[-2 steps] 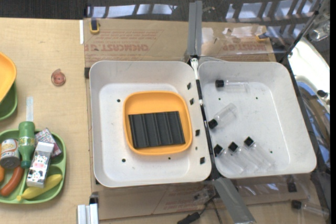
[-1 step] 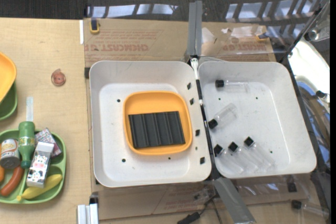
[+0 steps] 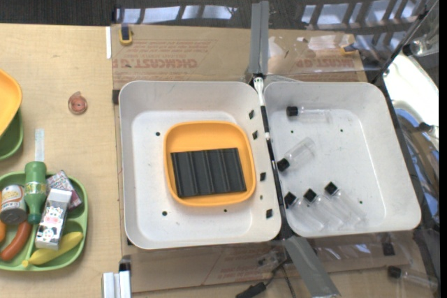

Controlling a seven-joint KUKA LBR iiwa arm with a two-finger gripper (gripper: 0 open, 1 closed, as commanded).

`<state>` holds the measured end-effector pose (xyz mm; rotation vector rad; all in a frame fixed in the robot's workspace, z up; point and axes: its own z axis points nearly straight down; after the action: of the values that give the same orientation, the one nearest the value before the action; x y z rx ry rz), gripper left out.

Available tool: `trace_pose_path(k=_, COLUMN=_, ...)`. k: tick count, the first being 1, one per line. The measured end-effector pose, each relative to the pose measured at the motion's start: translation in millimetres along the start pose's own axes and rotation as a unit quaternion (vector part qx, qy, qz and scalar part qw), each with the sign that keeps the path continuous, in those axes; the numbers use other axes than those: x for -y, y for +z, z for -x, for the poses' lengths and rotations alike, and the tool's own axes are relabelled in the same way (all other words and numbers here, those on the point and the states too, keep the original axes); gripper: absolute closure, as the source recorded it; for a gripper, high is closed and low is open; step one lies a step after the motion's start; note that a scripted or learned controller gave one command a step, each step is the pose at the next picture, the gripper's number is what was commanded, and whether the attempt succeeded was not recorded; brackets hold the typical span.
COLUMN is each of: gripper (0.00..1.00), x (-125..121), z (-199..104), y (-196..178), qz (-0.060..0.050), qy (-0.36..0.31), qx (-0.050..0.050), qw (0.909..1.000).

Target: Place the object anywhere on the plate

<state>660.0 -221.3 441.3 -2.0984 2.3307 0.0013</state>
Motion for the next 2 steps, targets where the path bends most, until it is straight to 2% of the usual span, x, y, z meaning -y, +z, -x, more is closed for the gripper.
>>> trace_pose_path(k=1, gripper=1.00, x=0, z=0, y=0, qz=0.000, qy=-0.098, qx=0.000, qw=0.9952)
trace_pose_path(k=2, gripper=1.00, x=-1, z=11, y=1, qz=0.002, qy=-0.219, qx=0.001, qw=0.9756)
